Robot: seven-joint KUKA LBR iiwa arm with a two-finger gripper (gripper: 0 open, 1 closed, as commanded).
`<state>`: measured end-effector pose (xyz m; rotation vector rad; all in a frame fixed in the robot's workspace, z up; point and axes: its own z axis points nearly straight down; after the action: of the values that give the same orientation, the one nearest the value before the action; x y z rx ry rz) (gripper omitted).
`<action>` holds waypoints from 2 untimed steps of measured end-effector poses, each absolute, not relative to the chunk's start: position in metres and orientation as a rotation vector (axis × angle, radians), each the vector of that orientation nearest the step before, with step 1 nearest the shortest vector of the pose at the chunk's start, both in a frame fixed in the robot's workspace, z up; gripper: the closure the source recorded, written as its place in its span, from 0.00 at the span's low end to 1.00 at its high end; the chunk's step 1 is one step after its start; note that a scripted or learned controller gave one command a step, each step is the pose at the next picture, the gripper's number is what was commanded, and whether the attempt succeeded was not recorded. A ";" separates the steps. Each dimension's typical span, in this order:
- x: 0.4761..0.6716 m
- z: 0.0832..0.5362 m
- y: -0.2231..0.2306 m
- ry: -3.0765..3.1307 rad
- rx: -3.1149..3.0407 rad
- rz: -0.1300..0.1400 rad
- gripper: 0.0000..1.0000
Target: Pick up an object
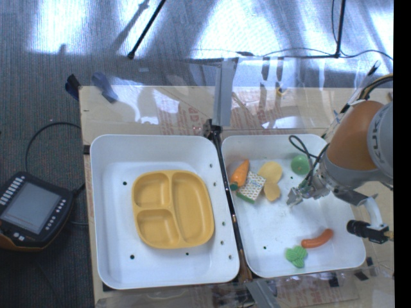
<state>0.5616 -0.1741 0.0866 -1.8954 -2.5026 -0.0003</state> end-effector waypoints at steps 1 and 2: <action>0.561 0.087 -0.174 -2.503 -1.895 0.001 0.00; 0.611 0.093 -0.117 -2.555 -1.825 -0.003 0.00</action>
<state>0.6105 -0.1173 0.0934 -1.8245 -2.5551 -0.0025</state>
